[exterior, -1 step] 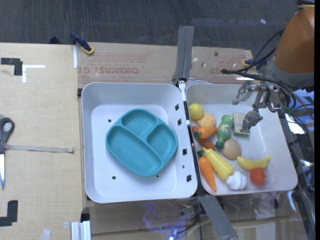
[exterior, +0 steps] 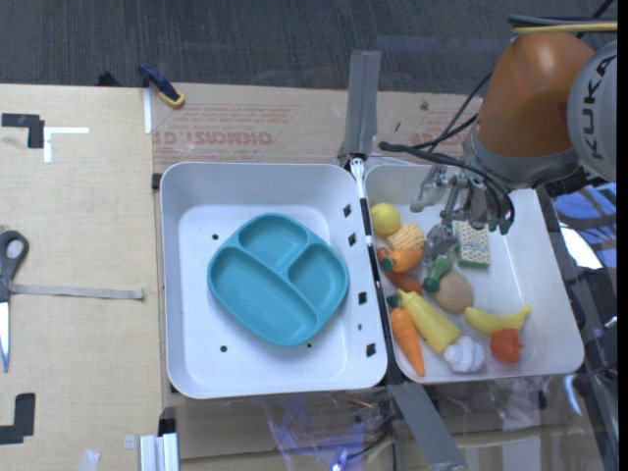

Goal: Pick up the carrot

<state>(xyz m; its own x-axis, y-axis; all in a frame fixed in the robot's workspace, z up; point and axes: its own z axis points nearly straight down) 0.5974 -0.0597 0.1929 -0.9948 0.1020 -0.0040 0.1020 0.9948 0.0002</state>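
Camera view: carrot — orange, tapered, lying in the right bin.

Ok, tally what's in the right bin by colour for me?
Yellow: 4 - lemon, corn, squash, banana
Orange: 2 - carrot, small carrot-like piece
Red: 1 - tomato
Brown: 1 - potato
White: 1 - garlic
Total: 9

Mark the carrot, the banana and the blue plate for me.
carrot (exterior: 407, 341): camera view, middle of its orange body.
banana (exterior: 496, 317): camera view, middle of the curved fruit.
blue plate (exterior: 278, 280): camera view, central divider ridge.
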